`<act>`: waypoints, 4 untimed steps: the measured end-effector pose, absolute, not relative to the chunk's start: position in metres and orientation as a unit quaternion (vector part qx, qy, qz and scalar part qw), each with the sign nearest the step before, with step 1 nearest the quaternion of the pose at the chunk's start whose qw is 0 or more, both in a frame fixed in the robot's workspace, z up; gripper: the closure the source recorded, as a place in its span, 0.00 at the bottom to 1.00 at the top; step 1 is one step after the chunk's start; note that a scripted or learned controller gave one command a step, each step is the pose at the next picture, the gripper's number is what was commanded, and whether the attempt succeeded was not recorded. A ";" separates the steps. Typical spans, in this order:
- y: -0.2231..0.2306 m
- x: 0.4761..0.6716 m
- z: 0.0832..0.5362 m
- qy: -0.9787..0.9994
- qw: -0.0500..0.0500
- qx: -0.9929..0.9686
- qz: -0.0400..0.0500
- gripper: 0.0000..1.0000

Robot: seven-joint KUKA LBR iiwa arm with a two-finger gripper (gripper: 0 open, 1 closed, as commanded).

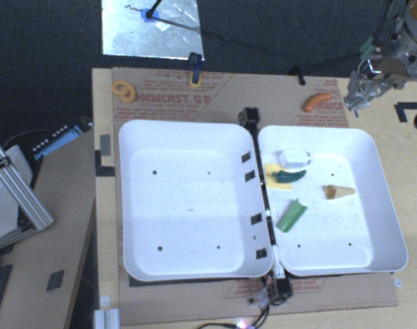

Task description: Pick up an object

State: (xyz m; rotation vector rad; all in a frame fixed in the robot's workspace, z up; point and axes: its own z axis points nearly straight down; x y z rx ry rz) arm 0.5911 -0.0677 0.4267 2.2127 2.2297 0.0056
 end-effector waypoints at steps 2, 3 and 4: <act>-0.058 0.547 0.517 0.708 0.005 0.706 0.003 1.00; -0.124 0.571 0.532 0.706 0.003 0.708 0.001 1.00; -0.161 0.545 0.536 0.706 0.002 0.708 0.001 1.00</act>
